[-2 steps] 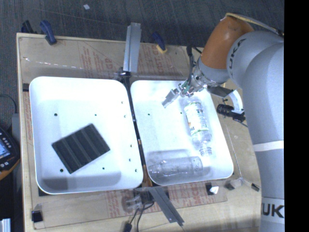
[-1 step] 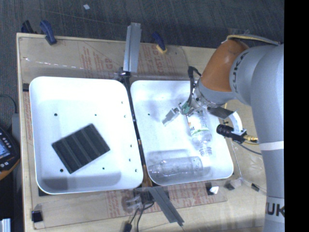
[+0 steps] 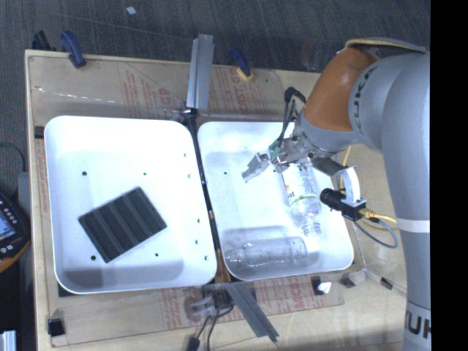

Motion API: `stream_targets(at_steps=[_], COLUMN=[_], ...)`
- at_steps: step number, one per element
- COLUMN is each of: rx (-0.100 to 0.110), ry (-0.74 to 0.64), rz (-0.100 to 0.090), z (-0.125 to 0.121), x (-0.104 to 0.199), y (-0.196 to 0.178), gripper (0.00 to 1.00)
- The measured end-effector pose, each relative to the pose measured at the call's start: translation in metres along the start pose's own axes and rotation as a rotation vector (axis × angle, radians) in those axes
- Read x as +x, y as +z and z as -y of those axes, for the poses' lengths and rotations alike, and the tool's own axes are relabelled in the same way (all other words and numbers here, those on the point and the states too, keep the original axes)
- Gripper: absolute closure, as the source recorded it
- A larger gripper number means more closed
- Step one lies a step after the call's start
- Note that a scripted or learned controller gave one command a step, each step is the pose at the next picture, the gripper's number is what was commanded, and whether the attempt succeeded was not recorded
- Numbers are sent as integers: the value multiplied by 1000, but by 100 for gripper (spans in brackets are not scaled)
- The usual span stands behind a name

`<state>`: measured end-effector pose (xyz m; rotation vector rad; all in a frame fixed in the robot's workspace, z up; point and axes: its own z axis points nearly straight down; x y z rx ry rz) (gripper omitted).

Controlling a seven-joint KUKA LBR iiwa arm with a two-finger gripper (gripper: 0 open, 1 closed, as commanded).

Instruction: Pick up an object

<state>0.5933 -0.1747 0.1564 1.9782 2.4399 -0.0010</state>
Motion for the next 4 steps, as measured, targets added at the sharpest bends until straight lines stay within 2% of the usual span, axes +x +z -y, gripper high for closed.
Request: stream_targets(at_steps=[1, 2, 3, 4], rx=[0, 0, 0, 0], ry=[-36, -36, -41, -41], rz=[-1, -1, 0, 0], z=[10, 10, 9, 9], x=[-34, -34, -34, -34], y=[-41, -41, -52, -52], gripper=[0, 0, 100, 0])
